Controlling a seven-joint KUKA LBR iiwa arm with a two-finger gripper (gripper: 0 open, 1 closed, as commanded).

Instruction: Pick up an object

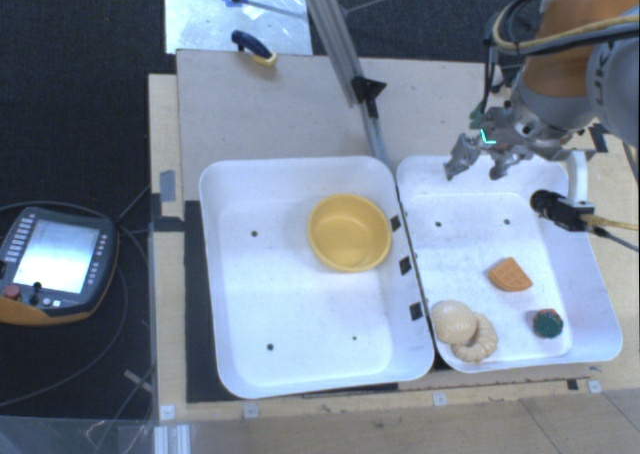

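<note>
My gripper (477,167) hangs over the far edge of the right bin (470,212), its two fingers spread apart with nothing between them. Well below it in that bin lie an orange wedge (510,275), a small dark green ball (547,322) and a tan croissant-shaped piece (464,328) near the front left corner. A yellow bowl (349,232) sits upright in the left bin (260,302), near its far right side.
A slanted metal pole (340,37) with a black clamp stands behind the bins. A black cable plug (556,207) hangs off the arm over the right bin's far right. A teach pendant (52,262) lies on the floor to the left.
</note>
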